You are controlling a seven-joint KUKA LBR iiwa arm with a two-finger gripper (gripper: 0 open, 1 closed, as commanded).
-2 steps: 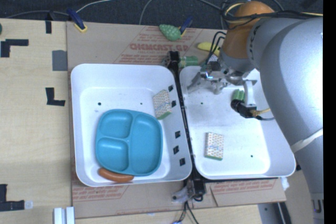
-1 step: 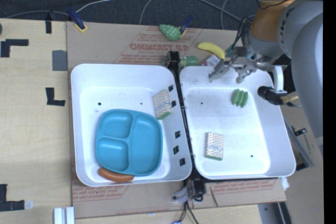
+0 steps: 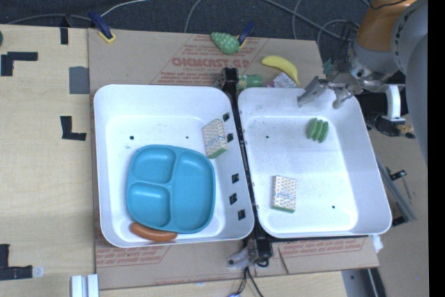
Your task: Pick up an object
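Note:
My gripper [image 3: 324,95] hangs over the far edge of the right bin [image 3: 361,170], its two fingers spread apart and nothing between them. A small green ridged object [image 3: 318,129] lies in that bin just below the gripper. Nearer the front of the same bin lies a patterned rectangular block [image 3: 284,193]. In the left bin [image 3: 111,149] a second patterned block [image 3: 215,138] leans against the right wall, beside a blue divided plate [image 3: 170,188]. An orange sausage-shaped toy [image 3: 153,233] lies at the plate's front edge.
Outside the bins, on the cardboard behind them, lie a yellow banana [image 3: 281,67], a green knobbly toy [image 3: 224,42] and a small pinkish item [image 3: 283,81]. Cables loop across the dark floor at the back. The arm's orange band [image 3: 393,3] is at the upper right.

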